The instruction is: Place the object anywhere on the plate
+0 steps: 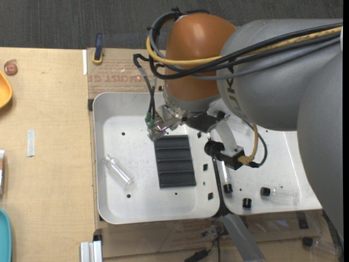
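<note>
Arm [262,75] housing, grey with its orange band, lies closest to the lens and covers the rear of both bins. Below the wrist, the gripper [175,161] appears as a dark ribbed block suspended over the middle of the left bin [103,201]. Its working end points downward, away from the camera, so whether it is open, closed or clamped on anything cannot be told. The likely task object, a clear tube [118,170], lies flat on the left bin floor, near the gripper on its left and apart from it. Several small black parts [265,191] lie in the right bin [305,198]. No plate can be identified with certainty; an orange dish [3,91] at the bench's far left edge is the nearest candidate. Probable faults: a straight descent would meet bare floor beside the tube. The tube is round and smooth and would probably roll or slip under contact. An unconfirmed plate position makes a release outside the target likely. Loose cables [256,146] at the wrist could snag.
</note>
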`<state>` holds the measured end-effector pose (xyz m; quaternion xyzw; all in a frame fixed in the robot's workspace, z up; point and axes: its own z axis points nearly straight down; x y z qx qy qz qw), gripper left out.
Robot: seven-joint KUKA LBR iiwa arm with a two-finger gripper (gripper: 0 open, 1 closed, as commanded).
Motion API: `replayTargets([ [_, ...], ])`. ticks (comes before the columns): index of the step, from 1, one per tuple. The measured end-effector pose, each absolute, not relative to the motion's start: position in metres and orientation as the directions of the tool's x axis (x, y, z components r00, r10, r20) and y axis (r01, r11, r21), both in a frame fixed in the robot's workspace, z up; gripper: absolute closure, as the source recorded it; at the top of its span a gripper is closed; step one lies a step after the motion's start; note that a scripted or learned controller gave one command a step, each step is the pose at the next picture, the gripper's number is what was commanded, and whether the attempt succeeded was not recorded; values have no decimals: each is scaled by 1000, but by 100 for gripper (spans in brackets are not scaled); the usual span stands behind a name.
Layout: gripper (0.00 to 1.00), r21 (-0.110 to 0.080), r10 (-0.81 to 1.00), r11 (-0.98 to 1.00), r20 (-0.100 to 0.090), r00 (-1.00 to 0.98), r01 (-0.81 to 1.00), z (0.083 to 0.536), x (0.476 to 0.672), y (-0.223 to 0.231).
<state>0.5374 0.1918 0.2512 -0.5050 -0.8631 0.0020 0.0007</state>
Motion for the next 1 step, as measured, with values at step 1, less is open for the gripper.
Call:
replayTargets([
  [1, 100, -5, 973, 229, -2, -229, 973, 247, 513, 174],
])
